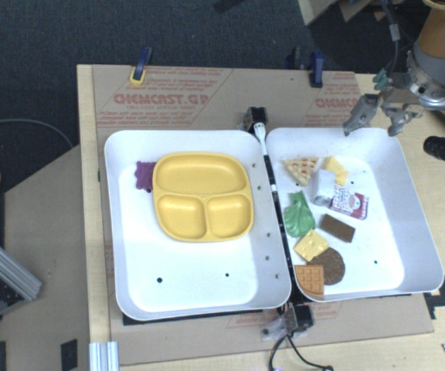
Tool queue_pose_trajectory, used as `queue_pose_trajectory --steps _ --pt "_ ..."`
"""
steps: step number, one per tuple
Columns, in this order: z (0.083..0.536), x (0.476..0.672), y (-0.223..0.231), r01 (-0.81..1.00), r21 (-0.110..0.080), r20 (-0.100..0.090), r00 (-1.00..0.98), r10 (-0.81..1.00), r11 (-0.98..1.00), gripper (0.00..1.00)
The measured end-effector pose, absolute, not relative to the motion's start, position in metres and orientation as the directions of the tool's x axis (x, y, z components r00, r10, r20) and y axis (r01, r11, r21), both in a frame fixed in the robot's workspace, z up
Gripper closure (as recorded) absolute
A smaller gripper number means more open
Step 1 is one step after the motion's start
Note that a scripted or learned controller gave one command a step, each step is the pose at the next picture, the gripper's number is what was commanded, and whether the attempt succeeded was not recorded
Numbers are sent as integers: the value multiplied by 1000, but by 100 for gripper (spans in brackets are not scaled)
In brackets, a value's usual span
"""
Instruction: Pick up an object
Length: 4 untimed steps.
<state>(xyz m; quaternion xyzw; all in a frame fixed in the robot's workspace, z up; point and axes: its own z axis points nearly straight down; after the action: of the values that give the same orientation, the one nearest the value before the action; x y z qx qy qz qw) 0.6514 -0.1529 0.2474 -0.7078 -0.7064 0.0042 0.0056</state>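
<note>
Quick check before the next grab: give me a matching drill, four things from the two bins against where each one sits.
Things:
1. yellow divided tray
2. purple piece
3. round brown cookie
4. gripper

Places:
A. near edge of the right bin
B. above the right bin's far rim
C. middle of the left bin
D. tucked against the tray's left side

Pairs: 1-C, 2-D, 3-A, 4-B

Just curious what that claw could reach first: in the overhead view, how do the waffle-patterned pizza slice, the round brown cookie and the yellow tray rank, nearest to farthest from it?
From the gripper, over the right bin's far rim:
1. Pizza slice, far-left part of the right bin.
2. Brown cookie, near edge of the right bin.
3. Yellow tray, in the left bin.
</note>
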Motion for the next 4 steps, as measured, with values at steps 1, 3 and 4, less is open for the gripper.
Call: queue_pose_trajectory --steps 1,3,4 --pt "256 653 -152 1000 -1 0 0 1000 0 0" --pt "160 653 -150 1000 1 0 0 1000 0 0" --pt "111 663 -145 1000 -2 0 -2 1000 2 0"
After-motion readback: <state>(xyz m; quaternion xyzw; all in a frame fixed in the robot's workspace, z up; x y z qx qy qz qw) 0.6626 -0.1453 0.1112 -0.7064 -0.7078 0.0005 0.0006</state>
